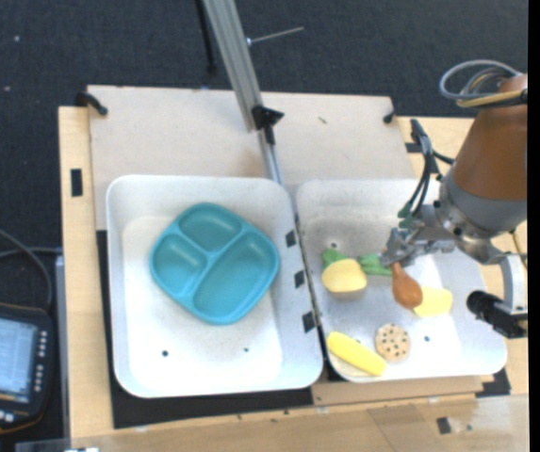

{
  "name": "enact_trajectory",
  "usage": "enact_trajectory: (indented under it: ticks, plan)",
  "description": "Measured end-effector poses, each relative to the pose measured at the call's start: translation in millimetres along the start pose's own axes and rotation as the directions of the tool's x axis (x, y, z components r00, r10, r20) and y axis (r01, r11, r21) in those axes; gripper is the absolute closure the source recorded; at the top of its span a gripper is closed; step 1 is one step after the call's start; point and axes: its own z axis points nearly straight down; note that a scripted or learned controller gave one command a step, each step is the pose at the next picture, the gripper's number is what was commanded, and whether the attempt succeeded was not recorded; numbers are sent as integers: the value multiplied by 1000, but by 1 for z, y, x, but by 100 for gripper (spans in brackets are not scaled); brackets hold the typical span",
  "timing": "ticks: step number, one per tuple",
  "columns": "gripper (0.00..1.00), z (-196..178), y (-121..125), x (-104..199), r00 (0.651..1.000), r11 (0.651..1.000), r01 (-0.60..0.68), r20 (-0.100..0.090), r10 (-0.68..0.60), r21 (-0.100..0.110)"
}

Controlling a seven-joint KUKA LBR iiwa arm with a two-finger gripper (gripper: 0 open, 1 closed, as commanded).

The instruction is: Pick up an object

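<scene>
Left white shallow bin (pixel 128 365): a teal plastic divided plate (pixel 215 262) sat about mid-bin, slightly toward the far edge. Slanted grey metal rail (pixel 237 59) ran from the bench's far edge down to the seam between the bins. Right white shallow bin (pixel 482 347) held the pickable items: yellow rounded toy fruit with a green stem (pixel 344 275) near the left wall, mid-depth; flat yellow toy wedge (pixel 355 353) at the near-left corner; round tan cookie with dark chips (pixel 393 342) just beside it, near edge; brown toy drumstick (pixel 405 287) mid-bin, touching a small yellow block (pixel 434 301) on its right. Grey arm with orange band came in from the right, two-finger gripper (pixel 403 250) low over the bin, just above the drumstick's upper end. Couldn't tell whether the pincer was apart or together, and no object was visibly between its tips.
</scene>
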Motion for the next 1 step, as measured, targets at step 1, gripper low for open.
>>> enact_trajectory:
  ticks: [1]
  plan:
    - [100, 11, 2, 53, 1000, 1000, 1, 0, -1, 3]
